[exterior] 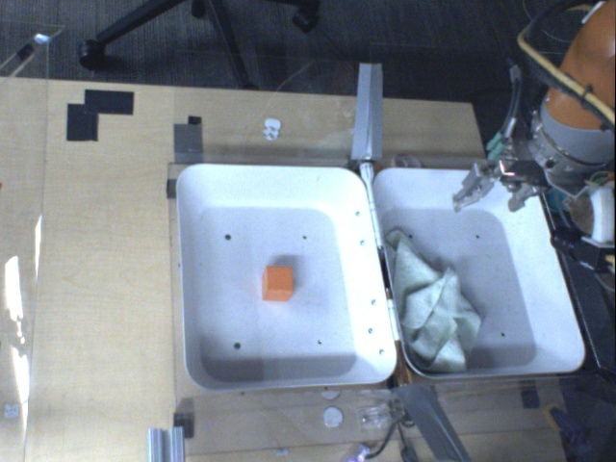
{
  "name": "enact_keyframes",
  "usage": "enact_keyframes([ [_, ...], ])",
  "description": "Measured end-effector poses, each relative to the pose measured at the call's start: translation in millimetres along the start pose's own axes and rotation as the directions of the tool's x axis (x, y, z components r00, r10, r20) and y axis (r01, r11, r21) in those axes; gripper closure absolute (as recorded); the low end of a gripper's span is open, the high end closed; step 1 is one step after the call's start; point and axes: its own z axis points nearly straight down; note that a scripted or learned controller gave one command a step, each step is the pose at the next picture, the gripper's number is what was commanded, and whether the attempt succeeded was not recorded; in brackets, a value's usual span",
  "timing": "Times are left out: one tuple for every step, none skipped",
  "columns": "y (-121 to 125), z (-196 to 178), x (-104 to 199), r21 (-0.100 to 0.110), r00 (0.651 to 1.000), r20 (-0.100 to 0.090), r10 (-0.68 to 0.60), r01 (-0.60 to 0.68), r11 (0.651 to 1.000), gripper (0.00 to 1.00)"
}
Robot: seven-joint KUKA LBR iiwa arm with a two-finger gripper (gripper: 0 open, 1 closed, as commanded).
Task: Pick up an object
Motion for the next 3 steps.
enact_keyframes([
  [-30, 186, 5, -0.004, 0.992, 0.000, -0.124, 0.124, 0.992, 0.00],
  [-28, 175, 6, -0.006, 0.992, 0.000, -0.125, 0.125, 0.992, 1.00],
  [11, 72, 48, -0.002, 0.998, 0.000, 0.063, -0.063, 0.998, 1.00],
])
